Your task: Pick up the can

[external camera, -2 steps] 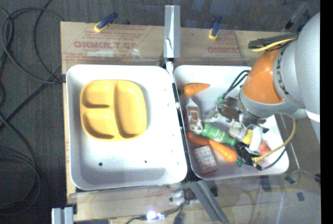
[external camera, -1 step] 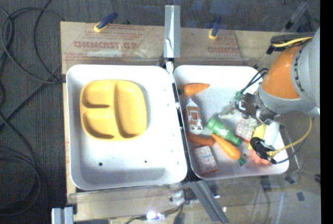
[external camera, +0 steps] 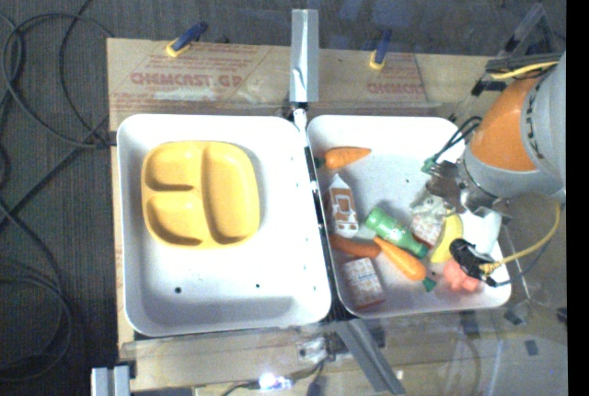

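Note:
The can [external camera: 363,282], a small cylinder with a red and white label, lies near the front edge of the right bin [external camera: 405,134]. The arm reaches in from the right, its orange band [external camera: 506,132] above the bin's right side. My gripper [external camera: 429,221] hangs over the right part of this bin, above a green bottle's end and a yellow item. It is well to the right of the can and farther back, apart from it. Nothing of the can is between the fingers.
The right bin also holds a carrot [external camera: 348,157] at the back, a small white bottle [external camera: 342,208], a green bottle [external camera: 394,231], another carrot [external camera: 402,259], a yellow item [external camera: 448,238] and a pink item [external camera: 460,280]. A yellow divided plate [external camera: 201,193] sits in the left bin [external camera: 221,293].

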Motion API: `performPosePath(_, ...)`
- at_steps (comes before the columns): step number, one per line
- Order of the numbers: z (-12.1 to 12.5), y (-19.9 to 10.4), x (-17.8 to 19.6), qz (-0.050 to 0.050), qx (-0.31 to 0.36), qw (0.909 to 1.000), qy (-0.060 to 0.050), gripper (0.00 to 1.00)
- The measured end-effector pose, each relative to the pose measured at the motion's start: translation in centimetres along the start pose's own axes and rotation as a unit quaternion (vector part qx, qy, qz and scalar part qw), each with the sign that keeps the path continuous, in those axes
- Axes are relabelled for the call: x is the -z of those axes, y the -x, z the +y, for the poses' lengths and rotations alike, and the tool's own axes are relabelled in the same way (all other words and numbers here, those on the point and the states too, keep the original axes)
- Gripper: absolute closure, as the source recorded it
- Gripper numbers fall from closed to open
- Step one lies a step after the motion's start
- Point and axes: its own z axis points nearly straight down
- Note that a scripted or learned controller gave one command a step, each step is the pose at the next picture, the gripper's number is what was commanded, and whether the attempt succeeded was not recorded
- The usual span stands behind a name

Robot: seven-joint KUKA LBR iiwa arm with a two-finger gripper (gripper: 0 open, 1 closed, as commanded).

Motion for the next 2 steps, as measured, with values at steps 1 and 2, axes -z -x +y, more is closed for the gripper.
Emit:
performPosePath(1,-1.3,-7.7,-1.7,-0.002,-0.214,0.9767,-0.009,1.0)
performPosePath(2,2.6,-9.7,-1.9,-0.005,-0.238,0.9712,-0.011,1.0)
